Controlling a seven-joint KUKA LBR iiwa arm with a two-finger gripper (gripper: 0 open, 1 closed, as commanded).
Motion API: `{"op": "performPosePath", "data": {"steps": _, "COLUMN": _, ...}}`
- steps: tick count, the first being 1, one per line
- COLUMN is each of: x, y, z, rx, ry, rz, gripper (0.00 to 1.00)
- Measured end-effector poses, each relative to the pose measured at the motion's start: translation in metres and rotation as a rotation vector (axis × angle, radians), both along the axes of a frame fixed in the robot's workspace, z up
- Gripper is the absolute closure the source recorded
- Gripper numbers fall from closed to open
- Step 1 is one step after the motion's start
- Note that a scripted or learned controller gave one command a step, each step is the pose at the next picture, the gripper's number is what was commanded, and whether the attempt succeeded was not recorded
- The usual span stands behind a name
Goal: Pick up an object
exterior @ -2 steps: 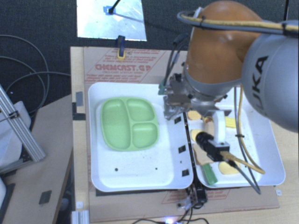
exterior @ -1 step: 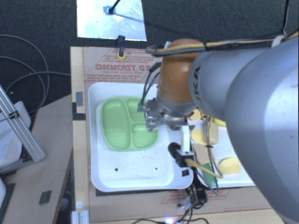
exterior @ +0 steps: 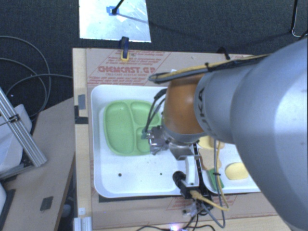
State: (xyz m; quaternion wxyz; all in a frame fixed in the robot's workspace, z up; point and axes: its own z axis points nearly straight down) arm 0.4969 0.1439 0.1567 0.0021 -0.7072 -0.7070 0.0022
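Observation:
A light green divided plate point(exterior: 126, 126) lies in the upper part of the left white bin point(exterior: 134, 183). A yellow rounded object point(exterior: 236, 171) rests in the right bin point(exterior: 243, 188), with a paler yellow piece point(exterior: 208, 142) beside the arm. The grey arm with its orange band point(exterior: 182, 109) reaches in from the right and covers most of the right bin. My gripper point(exterior: 156, 141) hangs low over the plate's right edge, near the wall between the bins. Its tip is hidden under the wrist.
Cables and a black fitting point(exterior: 180, 179) hang off the wrist over the front rim between the bins. A cardboard sheet point(exterior: 130, 69) lies under both bins. A shiny metal plate point(exterior: 114, 13) sits behind them. An aluminium rail point(exterior: 21, 134) stands at the left.

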Motion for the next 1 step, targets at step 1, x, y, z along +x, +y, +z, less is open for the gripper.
{"op": "performPosePath", "data": {"steps": 1, "x": 0.0103, "y": -0.032, "z": -0.0707, "rx": 0.003, "ry": -0.011, "rz": -0.002, "gripper": 1.0}}
